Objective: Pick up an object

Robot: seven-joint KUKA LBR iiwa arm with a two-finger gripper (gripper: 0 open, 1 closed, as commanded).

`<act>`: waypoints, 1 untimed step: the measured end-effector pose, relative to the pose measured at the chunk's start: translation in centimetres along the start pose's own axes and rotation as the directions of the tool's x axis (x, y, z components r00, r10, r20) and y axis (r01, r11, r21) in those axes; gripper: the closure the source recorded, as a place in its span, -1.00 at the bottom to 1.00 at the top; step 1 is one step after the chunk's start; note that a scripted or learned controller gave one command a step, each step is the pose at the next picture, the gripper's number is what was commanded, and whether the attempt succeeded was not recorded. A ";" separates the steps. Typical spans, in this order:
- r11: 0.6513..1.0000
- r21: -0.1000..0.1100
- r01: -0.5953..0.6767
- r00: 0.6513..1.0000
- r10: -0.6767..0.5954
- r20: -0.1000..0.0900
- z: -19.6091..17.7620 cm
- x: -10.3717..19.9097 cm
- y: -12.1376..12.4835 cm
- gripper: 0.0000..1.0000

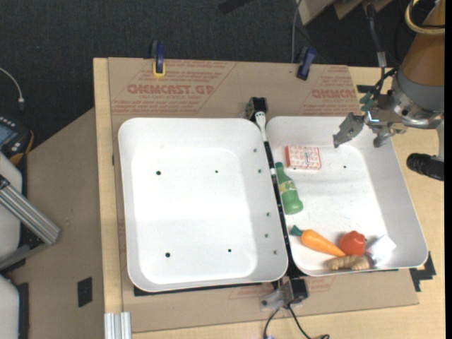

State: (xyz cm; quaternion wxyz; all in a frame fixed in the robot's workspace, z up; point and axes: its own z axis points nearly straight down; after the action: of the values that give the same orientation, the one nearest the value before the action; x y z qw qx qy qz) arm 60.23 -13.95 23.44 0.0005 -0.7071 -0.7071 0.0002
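My gripper (pixel 365 135) hangs open above the far right part of the right bin (pixel 395 189), with nothing between its fingers. A red-and-white patterned box (pixel 303 157) lies flat in that bin, to the left of the gripper. A green bottle (pixel 287 189) lies along the bin's left wall. Near the front are an orange carrot (pixel 318 241), a red tomato-like ball (pixel 354 242), a brown ginger-like root (pixel 349 263) and a small clear packet (pixel 382 249).
The left bin (pixel 191 203) sits beside the right one, the two meeting along a black-edged seam. Both rest on a brown cardboard sheet (pixel 212 83) held by blue clamps at the far edge.
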 end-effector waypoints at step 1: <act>1.000 0.004 -0.004 1.000 0.004 0.001 3.0 -4.0 -0.4 -1.00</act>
State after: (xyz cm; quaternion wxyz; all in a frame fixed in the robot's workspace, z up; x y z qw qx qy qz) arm 59.85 -18.00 20.42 0.0017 -0.7085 -0.7057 0.0018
